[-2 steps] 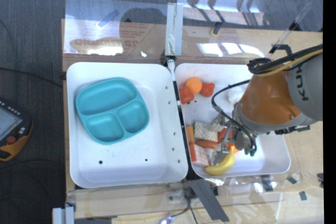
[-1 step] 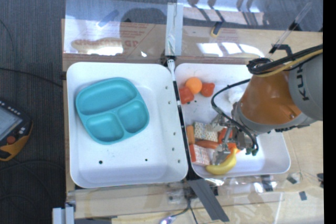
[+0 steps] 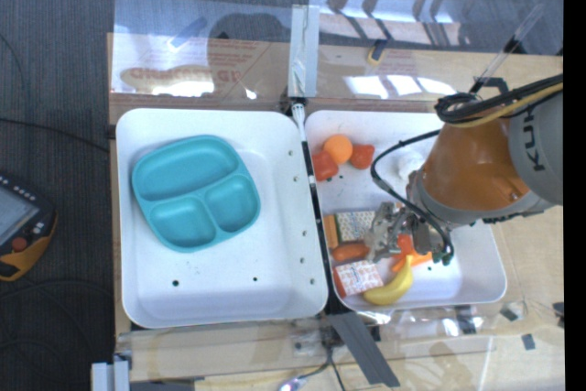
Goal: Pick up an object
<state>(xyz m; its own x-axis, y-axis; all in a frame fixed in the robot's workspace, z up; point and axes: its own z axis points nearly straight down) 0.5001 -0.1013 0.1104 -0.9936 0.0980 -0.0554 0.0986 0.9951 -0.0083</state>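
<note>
Your gripper (image 3: 396, 238), its state impossible to tell, hangs over tightly packed clutter in the right bin (image 3: 481, 284), so it may snag the banana (image 3: 389, 288) or slip.

Two bins, one tray, a heap of small stuff

Two white bins (image 3: 220, 307), one teal divided tray (image 3: 195, 191), one banana (image 3: 389, 288), one orange ball (image 3: 339, 148), two red pieces (image 3: 325, 165).

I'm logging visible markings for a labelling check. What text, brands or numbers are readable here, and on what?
"KU", cut off by the frame edge: on the grey arm.
Packet in the right bin: print too small to read.
Red-and-white packet: print blurred.
Cardboard behind the bins: faint red print, unreadable.
</note>
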